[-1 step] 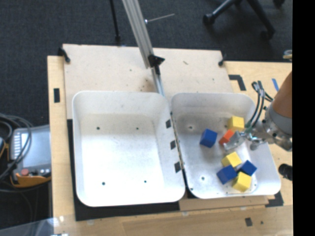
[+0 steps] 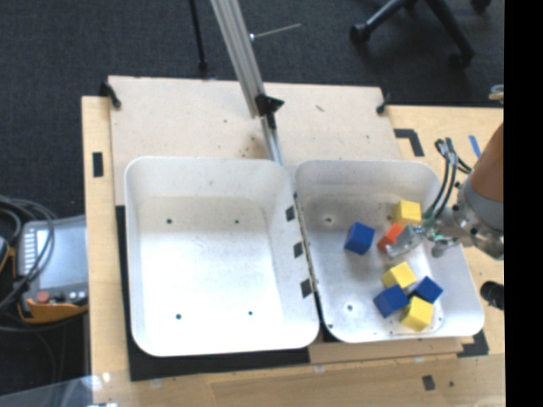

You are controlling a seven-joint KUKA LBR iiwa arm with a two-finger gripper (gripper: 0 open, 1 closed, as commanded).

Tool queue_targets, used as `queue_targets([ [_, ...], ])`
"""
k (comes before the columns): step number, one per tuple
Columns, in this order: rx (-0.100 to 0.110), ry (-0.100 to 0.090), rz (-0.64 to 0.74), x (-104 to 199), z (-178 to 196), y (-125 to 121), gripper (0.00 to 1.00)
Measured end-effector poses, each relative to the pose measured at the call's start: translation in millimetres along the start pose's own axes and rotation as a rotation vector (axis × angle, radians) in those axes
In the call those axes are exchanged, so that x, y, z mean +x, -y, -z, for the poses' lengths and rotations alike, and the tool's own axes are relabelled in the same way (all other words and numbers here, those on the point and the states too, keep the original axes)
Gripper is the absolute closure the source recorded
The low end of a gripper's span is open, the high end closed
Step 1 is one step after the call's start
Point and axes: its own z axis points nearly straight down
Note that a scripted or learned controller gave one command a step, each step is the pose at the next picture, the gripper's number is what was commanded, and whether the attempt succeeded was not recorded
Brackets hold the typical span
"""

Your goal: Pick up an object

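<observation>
1. The orange block [image 2: 389, 237] lies in the right bin [image 2: 339, 185], near that bin's middle, touching or just under the tip of the tool [image 2: 409, 237]; whether it sits between the fingers cannot be told at this size, and whether the tool is open or closed cannot be told either.
2. The tool reaches in from 3 o'clock, at the end of the grey arm [image 2: 479, 219]; dark cables [image 2: 445, 172] loop above the wrist.
3. A yellow cube [image 2: 407, 211] sits just at 12 o'clock of the tool's tip; a blue cube [image 2: 359, 238] lies at 9 o'clock of the orange block, near it but apart.
4. At 6 o'clock of the tool a cluster lies close together: a yellow cube [image 2: 399, 275], a dark blue cube [image 2: 390, 300] touching it below, another blue cube [image 2: 427, 290] to the 3 o'clock side, and a yellow cube [image 2: 417, 313] at the bin's lower rim.
5. The left bin [image 2: 140, 227] stands just beside the right one, their inner rims touching; both rest on the wooden desk [image 2: 187, 113].
6. A metal rail [image 2: 239, 49] slants from 12 o'clock down to the bins' shared corner; a handheld control unit [image 2: 47, 265] lies at 9 o'clock off the desk; an office chair base [image 2: 424, 7] stands on the carpet at 1 o'clock.
</observation>
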Motion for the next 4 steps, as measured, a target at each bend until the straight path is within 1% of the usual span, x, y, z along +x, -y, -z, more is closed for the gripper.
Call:
queue_targets([
  [1,0.006,0.0,-0.004,8.6,-57.1,0.0,0.0],
  [2,-0.006,0.006,-0.003,5.7,-104.1,-2.4,0.0],
  [3,-0.012,0.006,-0.01,4.8,-92.9,-3.5,1.0],
  [4,-0.006,0.002,0.003,10.0,-40.1,-13.6,1.0],
])
